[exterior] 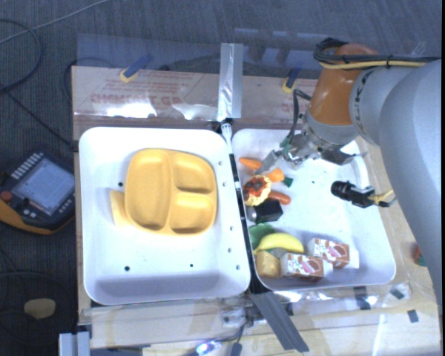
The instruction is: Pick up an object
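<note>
Milk cartons [315, 259] are lying untouched at six o'clock while the gripper [285, 153], its opening impossible to judge, is hovering over the carrot [250, 163], needing a descent.

Small toys lay clustered left-below claw [282, 156]: orange carrot [249, 163], round pizza toy [256, 190], black block [268, 211], yellow banana [277, 242], two cartons [317, 258] lower.

Glossy white plastic bins [163, 291]; smooth yellow plastic tray [170, 191] (matt); shiny banana [280, 242].
</note>
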Motion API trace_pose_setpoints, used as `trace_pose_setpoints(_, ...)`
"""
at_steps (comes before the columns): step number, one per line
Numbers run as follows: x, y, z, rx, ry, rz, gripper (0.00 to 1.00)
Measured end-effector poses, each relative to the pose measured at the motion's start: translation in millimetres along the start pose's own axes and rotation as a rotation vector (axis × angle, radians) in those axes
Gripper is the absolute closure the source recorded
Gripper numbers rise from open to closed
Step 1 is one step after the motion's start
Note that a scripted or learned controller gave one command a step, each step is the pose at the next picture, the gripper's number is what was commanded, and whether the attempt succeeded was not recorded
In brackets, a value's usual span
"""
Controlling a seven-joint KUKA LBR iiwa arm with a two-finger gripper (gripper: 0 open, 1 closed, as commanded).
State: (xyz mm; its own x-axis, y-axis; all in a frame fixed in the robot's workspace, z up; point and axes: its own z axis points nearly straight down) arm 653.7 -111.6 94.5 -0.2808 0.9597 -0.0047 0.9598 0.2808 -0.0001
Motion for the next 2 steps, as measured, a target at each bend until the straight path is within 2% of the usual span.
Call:
trace_pose_setpoints(1, 1.3, 0.0, -8.3, 0.002, 0.004, -0.001, 1.0)
trace_pose_setpoints(2, 1.4, 0.3, -8.6, 0.001, 0.004, -0.001, 0.0)
